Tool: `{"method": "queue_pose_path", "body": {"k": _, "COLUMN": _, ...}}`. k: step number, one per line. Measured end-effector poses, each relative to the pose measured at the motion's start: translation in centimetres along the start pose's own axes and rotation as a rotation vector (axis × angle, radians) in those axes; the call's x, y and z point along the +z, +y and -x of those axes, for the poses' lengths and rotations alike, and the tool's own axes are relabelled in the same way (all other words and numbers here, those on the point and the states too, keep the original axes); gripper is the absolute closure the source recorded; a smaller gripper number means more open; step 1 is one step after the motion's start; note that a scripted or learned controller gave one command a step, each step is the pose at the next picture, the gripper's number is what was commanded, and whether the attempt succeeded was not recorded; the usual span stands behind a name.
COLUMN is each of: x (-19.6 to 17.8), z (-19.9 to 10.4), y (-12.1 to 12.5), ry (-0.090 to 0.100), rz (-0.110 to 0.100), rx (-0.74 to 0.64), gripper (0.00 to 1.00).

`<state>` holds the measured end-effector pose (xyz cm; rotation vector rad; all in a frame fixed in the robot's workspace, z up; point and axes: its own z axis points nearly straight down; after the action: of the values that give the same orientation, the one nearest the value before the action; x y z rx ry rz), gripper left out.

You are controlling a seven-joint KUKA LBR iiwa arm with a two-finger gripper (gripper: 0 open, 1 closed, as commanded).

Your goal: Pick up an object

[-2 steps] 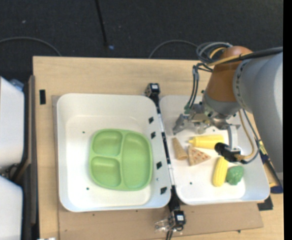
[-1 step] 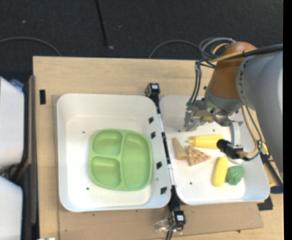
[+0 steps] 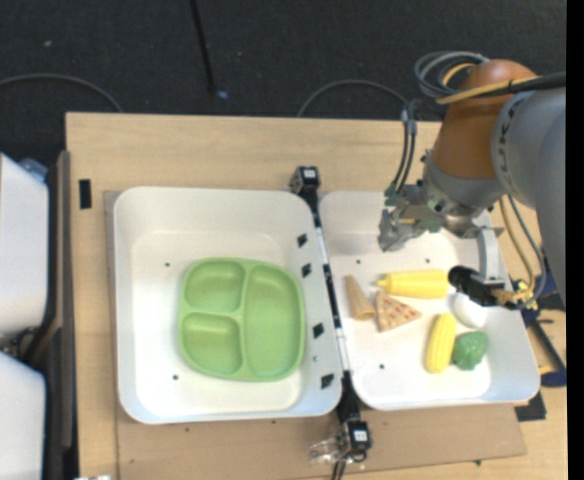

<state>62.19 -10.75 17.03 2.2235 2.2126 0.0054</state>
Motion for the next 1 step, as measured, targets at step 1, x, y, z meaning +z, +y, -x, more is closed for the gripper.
{"method": "queue_pose_path", "body": {"k": 1, "x": -4.95, "z": 0.16, "y": 0.20, "ry": -0.001, "rz": 0.002, "rx": -0.006, "gripper": 1.00}}
